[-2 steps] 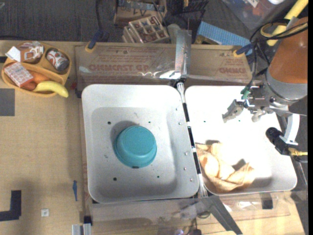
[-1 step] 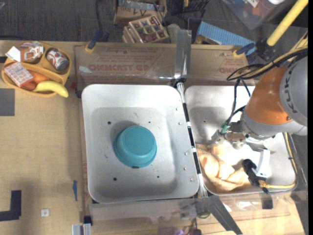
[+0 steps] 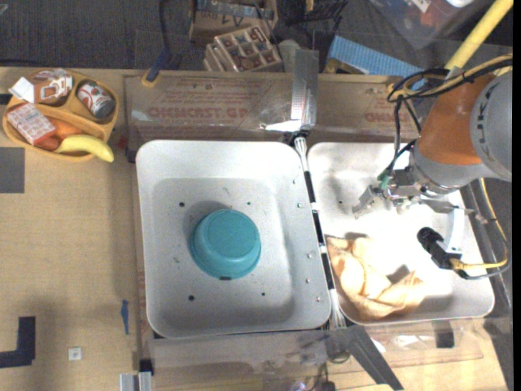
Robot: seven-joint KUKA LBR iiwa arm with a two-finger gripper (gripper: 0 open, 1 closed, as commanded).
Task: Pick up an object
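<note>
In the camera view, the arm is reaching in from the right and hanging its gripper (image 3: 368,200) over the upper part of the right bin (image 3: 342,163). Nothing is sitting between the fingers, and I cannot tell how far apart they are standing.

The nearest thing to pick is the tan cloth (image 3: 376,277), which is lying crumpled in the lower part of that bin, near the wall shared with the left bin (image 3: 163,218). It is looking pale beige with orange-brown edging and several raised folds. I am judging it light, soft and limp, so a pinch on a raised fold near its middle should be gripping best.

A teal bowl (image 3: 226,243) is sitting upside down in the middle of the left bin, well apart from the gripper; its smooth, rounded dome is likely offering a poorer hold.
</note>
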